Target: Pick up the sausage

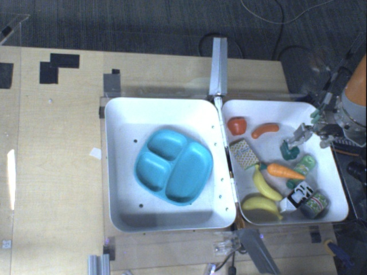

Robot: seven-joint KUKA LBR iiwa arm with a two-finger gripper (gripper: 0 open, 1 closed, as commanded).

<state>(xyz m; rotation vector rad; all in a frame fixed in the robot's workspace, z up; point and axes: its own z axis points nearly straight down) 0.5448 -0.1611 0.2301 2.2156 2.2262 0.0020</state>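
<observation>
Teal-tipped fingers of the gripper (pixel 291 145) stand apart with nothing between them, low over the right bin (pixel 338 171). Left of the gripper, well apart, lies the sausage (pixel 265 130), with a red tomato (pixel 237 125) beyond it. Below the gripper lie a carrot (pixel 285 171) and 2 bananas (pixel 265 195).

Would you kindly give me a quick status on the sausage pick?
Gripper low in right bin, holding nothing. Sausage untouched, lying left of gripper. Path between them clear.
</observation>
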